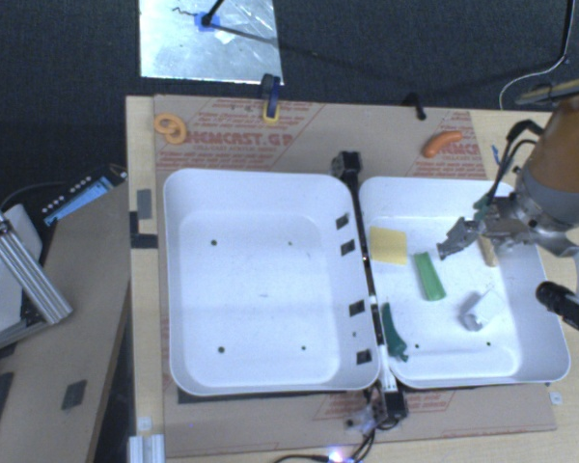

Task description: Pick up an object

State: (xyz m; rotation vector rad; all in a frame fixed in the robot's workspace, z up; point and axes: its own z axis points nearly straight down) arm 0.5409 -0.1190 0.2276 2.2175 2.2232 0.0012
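Observation:
The right bin (pixel 540 355) holds several small objects. A yellow block (pixel 387 245) lies near its left wall. To the right of it is a green stick (pixel 428 276), lying lengthwise. A dark green piece (pixel 393 331) rests against the left wall near the front, and a small grey piece (pixel 473 312) lies right of centre. My gripper (pixel 460 235) hangs over the bin's upper middle, just up and right of the green stick. A tan block (pixel 486 250) sits right beside the gripper, partly hidden by it. Nothing is visibly held.
The left bin (pixel 261 278) adjoins the right one, with black clips (pixel 347 249) along the shared wall. Behind the bins, an orange sausage shape (pixel 442 144), an orange ring (pixel 170 127) and a yellow clamp (pixel 269 99) lie on the board. A cable (pixel 560 61) hangs at the back right.

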